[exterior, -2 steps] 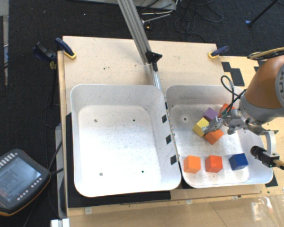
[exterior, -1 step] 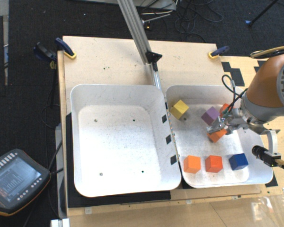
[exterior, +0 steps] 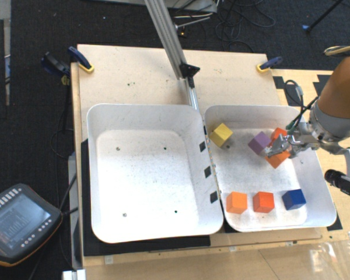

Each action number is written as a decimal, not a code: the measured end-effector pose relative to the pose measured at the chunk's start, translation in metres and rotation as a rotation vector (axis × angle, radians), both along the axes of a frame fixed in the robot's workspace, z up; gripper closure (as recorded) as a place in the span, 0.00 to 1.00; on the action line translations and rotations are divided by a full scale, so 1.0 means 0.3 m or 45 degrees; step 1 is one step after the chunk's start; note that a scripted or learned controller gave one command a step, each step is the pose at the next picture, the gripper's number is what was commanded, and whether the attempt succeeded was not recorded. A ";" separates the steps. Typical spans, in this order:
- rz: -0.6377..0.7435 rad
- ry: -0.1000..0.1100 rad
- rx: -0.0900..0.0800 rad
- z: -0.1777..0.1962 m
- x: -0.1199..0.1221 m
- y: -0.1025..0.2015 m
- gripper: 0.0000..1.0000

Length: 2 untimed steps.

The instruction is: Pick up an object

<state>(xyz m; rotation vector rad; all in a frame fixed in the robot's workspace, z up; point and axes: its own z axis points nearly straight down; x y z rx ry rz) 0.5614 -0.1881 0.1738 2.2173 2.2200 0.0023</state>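
Right bin (exterior: pixel 315 214): gripper (exterior: pixel 278 147) low over its upper part, fingers closed on an orange block (exterior: pixel 278 156), tilted; purple block (exterior: pixel 259 143) touching its left. Yellow block (exterior: pixel 221 135) well apart, near the divider.

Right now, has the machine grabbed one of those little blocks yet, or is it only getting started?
The arm has reached into the right bin, its gripper at an orange block beside the purple block. Whether it grips is unclear. Lifting remains; the yellow and blue blocks lie untouched.
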 end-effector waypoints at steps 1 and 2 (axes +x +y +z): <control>0.002 -0.002 0.000 0.143 0.008 0.011 1.00; 0.003 -0.001 0.000 0.259 0.012 0.011 1.00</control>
